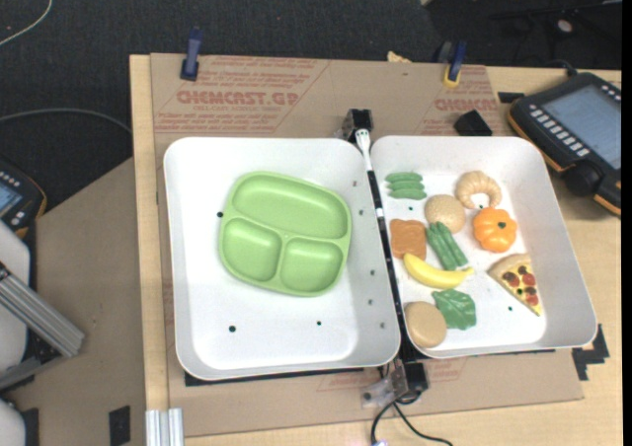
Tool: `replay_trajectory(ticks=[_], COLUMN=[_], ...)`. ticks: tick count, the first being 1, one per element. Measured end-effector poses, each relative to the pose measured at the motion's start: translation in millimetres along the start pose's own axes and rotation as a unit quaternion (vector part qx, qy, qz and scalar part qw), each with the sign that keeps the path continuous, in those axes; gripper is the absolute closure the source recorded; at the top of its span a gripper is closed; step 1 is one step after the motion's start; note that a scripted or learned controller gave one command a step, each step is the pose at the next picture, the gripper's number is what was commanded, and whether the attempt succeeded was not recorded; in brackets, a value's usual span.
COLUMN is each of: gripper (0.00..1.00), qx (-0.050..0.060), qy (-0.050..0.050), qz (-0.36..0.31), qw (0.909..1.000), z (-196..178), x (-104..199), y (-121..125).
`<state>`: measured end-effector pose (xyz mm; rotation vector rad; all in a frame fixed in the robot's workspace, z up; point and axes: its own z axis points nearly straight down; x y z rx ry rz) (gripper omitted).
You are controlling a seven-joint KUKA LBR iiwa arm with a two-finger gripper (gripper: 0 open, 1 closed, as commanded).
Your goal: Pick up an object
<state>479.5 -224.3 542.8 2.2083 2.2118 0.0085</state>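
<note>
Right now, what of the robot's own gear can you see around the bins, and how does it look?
Beside the right bin, at its far corner, lies a control pendant. It has a dark casing, a pale grey screen, a row of small buttons along its left side and orange trim underneath. A thin black cable trails toward the near edge.

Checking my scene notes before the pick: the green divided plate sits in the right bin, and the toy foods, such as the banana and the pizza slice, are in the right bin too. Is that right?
Not quite. The camera view shows the green divided plate in the left bin, not the right one. The rest holds: the banana and pizza slice lie with the other toy foods in the right bin.
</note>
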Motion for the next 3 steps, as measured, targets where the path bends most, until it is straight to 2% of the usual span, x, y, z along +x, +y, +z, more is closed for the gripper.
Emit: replay_trajectory(ticks=[1, 2, 3], gripper=[1.00, 1.00, 1.00], qx=[0.015, -0.003, 0.015], qy=[0.007, -0.001, 0.007], qz=[0.000, 0.001, 0.001], qw=[0.9999, 1.0000, 0.9999], z=[163, -3, 177], x=[5, -1, 3], y=[23, -1, -4])
